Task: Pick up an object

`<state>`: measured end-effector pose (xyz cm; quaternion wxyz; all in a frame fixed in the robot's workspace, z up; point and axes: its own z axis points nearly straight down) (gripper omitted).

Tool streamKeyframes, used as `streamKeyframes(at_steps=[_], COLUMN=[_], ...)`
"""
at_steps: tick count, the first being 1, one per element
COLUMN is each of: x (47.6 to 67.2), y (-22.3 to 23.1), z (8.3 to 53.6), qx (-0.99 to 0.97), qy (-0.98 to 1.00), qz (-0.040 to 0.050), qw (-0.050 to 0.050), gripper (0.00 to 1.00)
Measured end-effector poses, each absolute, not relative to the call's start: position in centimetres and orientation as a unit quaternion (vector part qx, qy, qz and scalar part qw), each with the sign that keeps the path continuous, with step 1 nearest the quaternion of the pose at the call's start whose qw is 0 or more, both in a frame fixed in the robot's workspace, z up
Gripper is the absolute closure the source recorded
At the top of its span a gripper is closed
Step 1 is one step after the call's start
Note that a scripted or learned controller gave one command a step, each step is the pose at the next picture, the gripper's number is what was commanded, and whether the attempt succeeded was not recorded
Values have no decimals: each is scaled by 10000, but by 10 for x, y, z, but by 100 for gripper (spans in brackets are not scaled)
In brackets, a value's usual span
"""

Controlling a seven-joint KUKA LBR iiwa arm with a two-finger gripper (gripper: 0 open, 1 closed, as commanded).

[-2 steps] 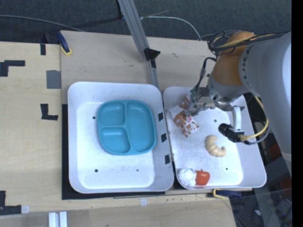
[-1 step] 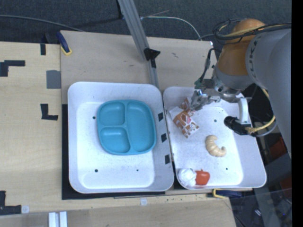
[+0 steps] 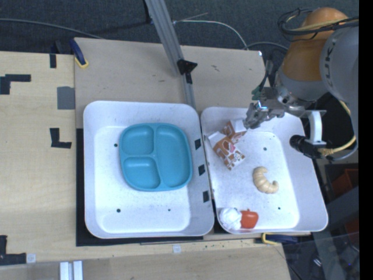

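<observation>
In the right bin (image 3: 303, 185) lie a brown and white snack packet (image 3: 228, 145) near the upper left, a pale croissant (image 3: 266, 179) in the middle, and a red and white item (image 3: 240, 218) in the front left corner. My gripper (image 3: 253, 119) hovers at the bin's upper edge, just right of and above the packet's top corner. Its fingers look close together, and I see nothing held between them.
The left bin (image 3: 99, 156) carries a blue divided plate (image 3: 155, 156). A grey metal pole (image 3: 166, 31) slants down to the gap between the bins. The arm's orange band (image 3: 315, 34) and cables fill the upper right.
</observation>
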<state>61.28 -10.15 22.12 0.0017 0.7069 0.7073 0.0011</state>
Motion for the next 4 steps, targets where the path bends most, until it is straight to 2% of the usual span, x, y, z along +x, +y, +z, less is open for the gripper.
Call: streamKeyframes(at_steps=[1,3,4], x=[611,594,595], y=[-109,6,60], z=[281,246,249], qx=[7068,7048,7044], qy=[7074,7094,7098], qz=[15,-10,0], qw=[27,-17,-10], gripper=[100,100,100])
